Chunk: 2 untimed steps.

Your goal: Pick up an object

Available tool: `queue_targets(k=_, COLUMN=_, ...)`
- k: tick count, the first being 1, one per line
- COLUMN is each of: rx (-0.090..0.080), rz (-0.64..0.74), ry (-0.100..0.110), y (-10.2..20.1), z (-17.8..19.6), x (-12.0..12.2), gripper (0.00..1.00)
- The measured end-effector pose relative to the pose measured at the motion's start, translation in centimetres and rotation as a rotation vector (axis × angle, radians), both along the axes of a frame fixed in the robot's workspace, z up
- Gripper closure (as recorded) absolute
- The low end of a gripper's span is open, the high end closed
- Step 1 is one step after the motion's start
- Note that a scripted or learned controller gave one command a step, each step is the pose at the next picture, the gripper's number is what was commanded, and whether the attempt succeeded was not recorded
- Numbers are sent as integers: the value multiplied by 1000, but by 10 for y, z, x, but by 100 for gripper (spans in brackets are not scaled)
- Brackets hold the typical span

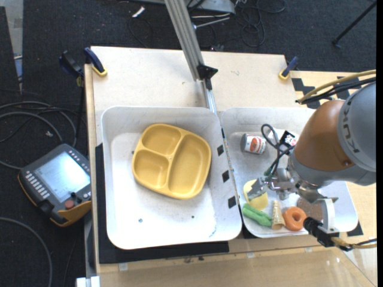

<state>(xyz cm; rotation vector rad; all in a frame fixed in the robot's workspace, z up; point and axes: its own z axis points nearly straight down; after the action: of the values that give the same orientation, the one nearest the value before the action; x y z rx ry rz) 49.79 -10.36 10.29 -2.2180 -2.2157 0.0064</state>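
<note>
The toy pile (270, 211) in the near part of the right bin (236, 124) sits packed under my gripper (267, 186), whose jaw state I cannot tell, so I'd worry it wedges between pieces or nudges the green one (256, 214) aside.

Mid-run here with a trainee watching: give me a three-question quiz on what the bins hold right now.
1. True or false: the yellow divided plate lies in the right bin.
2. Which item lies nearest the front rim of the right bin? A) small can B) orange ring C) scissors
3. Fill in: the gripper hangs over the ___ bin.

Key: 1 false, it lies in the left bin; 2 B; 3 right.
</note>
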Motion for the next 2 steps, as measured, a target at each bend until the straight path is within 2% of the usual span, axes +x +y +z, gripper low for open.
queue_targets(k=1, rx=-1, rz=0, ry=-8, y=0, z=-7, x=0, gripper=0)
queue_targets(k=2, rx=-1, rz=0, ry=-9, y=1, z=3, x=1, gripper=100)
